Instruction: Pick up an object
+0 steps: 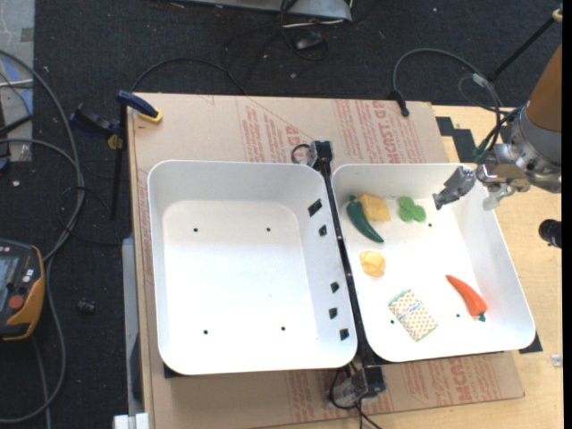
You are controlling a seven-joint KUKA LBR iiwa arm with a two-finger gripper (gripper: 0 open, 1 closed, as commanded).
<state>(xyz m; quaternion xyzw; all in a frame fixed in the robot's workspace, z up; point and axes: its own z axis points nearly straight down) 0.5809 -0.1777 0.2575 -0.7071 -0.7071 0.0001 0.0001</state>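
Presently the gripper (481, 180) hangs over the far right corner of the right bin (511, 266), at the end of the grey arm (543, 123) that comes in from the right. From this angle I cannot tell whether it is open or closed. All the loose things lie on the bin floor, apart from it. Nearest is a small light green piece (411, 209), just to its left near the far wall. Further left, a yellow block (376, 207) touches a dark green pepper (365, 221), which lies slanted close to the wall shared with the left bin (154, 239). Nearer the camera, a small yellow lump (372, 262) sits alone. Toward the near edge, a patterned packet (413, 315) lies flat and tilted. To its right, a red pepper (466, 295) lies close to the right wall. Both bins rest side by side, touching, on the brown bench (268, 123).
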